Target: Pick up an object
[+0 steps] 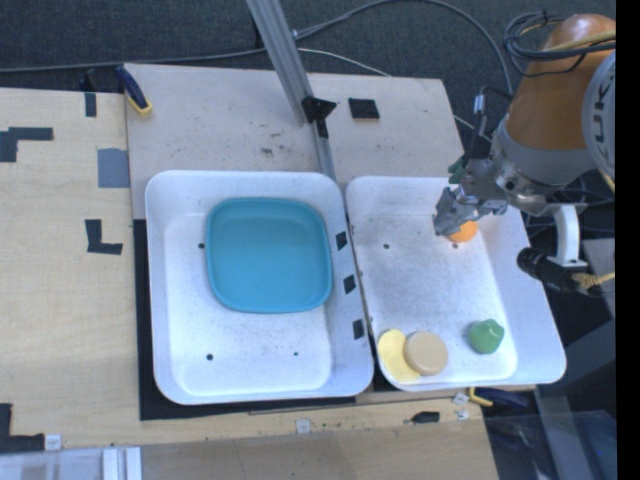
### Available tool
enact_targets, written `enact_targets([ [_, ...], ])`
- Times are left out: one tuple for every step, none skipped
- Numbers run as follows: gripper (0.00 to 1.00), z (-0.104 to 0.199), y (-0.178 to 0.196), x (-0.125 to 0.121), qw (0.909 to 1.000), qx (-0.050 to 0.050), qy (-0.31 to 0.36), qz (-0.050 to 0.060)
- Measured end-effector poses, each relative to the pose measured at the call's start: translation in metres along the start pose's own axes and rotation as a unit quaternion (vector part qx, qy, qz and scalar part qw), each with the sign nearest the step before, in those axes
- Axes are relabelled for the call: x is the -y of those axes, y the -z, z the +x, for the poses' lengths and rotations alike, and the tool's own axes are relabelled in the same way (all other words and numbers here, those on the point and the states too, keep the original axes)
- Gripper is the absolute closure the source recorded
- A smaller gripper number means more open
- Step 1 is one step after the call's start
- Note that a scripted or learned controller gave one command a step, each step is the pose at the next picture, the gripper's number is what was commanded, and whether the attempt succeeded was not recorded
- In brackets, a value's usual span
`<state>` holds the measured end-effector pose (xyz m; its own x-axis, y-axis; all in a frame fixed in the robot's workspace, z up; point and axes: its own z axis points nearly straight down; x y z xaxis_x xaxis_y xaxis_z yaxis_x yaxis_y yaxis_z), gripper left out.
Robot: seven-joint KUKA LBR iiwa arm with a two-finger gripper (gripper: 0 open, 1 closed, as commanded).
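**Eng:** While you look at the bench (60, 268), note pale wood with dark tape marks at 9 o'clock, dark floor with cables at 12. Two white bins sit side by side: left bin (175, 368), right bin (520, 358).

**Op:** Target?

**Eng:** Small orange object (462, 233), rounded, at about 1 o'clock in the right bin, near its far wall. Mostly hidden by the gripper (453, 218), which sits right over it. You can't tell whether the fingers are wide, narrow, or holding it.

**Op:** Anything else in there?

**Eng:** Right bin, 6 o'clock edge: yellow disc (391, 353) touching a tan disc (427, 352), with a green piece (486, 337) at 5 o'clock, apart from both. Left bin holds a blue tray (268, 254), centred.

**Op:** Room to move?

**Eng:** Middle of the right bin is bare, speckled white. Arm (560, 98) overhangs its 3 o'clock rim. A metal pole (290, 58) slants down to the gap between the bins at 12.
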<state>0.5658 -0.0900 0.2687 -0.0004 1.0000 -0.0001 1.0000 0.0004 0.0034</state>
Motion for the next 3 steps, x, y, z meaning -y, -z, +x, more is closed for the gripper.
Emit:
enact_targets([
  [1.0,0.056,-0.014,0.006,1.0,0.0,0.002,0.002],
  [1.0,0.098,-0.023,0.015,1.0,0.0,0.002,0.002],
  [1.0,0.146,-0.033,0.039,1.0,0.0,0.002,0.002],
])
